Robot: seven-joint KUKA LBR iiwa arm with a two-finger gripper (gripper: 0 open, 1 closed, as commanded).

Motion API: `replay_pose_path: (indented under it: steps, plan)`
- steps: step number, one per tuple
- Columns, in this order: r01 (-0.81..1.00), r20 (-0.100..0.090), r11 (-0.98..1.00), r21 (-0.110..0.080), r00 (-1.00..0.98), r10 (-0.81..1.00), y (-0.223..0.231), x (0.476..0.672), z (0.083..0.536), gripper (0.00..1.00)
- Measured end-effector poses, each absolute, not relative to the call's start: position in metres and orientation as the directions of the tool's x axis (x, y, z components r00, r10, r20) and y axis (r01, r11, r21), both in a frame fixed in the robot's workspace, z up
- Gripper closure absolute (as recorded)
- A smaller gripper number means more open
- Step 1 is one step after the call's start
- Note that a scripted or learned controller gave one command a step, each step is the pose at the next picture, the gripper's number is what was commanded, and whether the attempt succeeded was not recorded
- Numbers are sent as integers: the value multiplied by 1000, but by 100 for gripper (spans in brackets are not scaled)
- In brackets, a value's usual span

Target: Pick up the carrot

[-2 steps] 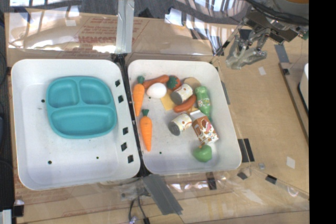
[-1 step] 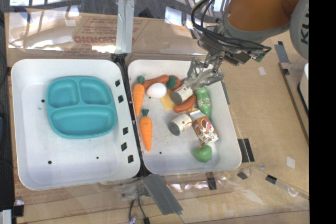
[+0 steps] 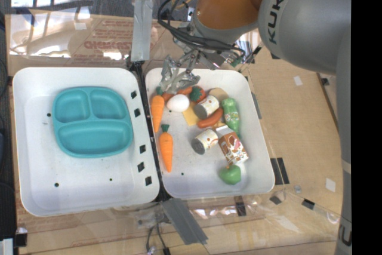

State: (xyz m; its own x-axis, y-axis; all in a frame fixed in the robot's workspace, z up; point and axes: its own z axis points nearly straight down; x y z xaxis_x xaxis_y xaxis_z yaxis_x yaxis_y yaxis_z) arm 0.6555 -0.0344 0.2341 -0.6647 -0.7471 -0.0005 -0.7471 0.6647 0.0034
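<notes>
**Robot claw poised over a bin of toy food**

Brown cardboard and clear plastic sheeting covered the bench (image 3: 298, 128), which carried two shallow white bins side by side. From the right of the view a grey KUKA arm (image 3: 304, 15) with an orange band reached in, and its claw (image 3: 177, 76) hung over the far left corner of the right bin (image 3: 256, 128). Whether the claw's fingers were spread or pressed together could not be told, and nothing could be seen pinched between them.

Just below the claw, nearer the camera, lay one carrot (image 3: 157, 111) along the bin's left wall, leaves toward the claw. A second carrot (image 3: 166, 152) lay farther down the same wall, well clear of the claw. Close below and right of the claw sat a white egg (image 3: 177, 103), touching the first carrot's top. Farther right lay a small can (image 3: 207, 107), a sausage (image 3: 209, 120), a green vegetable (image 3: 231, 114), another can (image 3: 205, 141), a printed carton (image 3: 233, 148) and a green pear-like piece (image 3: 230, 174).

Well left of the claw, the left bin (image 3: 36, 146) held a teal divided tray (image 3: 92, 121).
</notes>
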Motion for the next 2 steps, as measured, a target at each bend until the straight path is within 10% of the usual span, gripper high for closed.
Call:
replay_pose_path:
  steps: [1,2]
  plan:
    - [-656,-2,755,-5,-755,-656,-122,657,273,100]
    - [-607,-4,795,-3,-795,-607,-119,658,276,100]
